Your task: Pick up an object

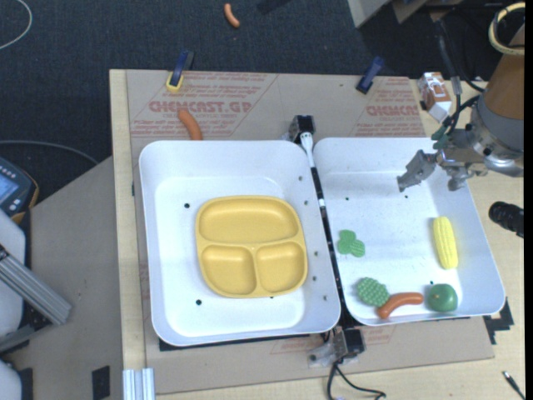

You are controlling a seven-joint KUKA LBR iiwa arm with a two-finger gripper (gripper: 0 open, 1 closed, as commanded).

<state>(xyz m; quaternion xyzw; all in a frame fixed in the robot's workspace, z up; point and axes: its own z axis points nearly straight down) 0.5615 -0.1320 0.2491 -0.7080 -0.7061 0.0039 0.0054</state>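
Overhead view of the table (pixel 250 365) with two white bins. The tool (pixel 433 170) hangs over the upper right part of the right bin (pixel 391 223), its two fingers spread apart with nothing between them. All the toy foods in this bin lie below the tool, towards the bin's near edge and well apart from it: a yellow corn cob (pixel 445 242) nearest, almost directly under the tool; a green round fruit (pixel 442 297) at the bin's lower right corner; an orange sausage (pixel 399 304) just left of that fruit; a green textured vegetable (pixel 371 290) touching the sausage's left end; and a small green broccoli piece (pixel 351 244) by the bin's left wall. The left bin (pixel 166 223) holds a yellow three-compartment plate (pixel 250 246).
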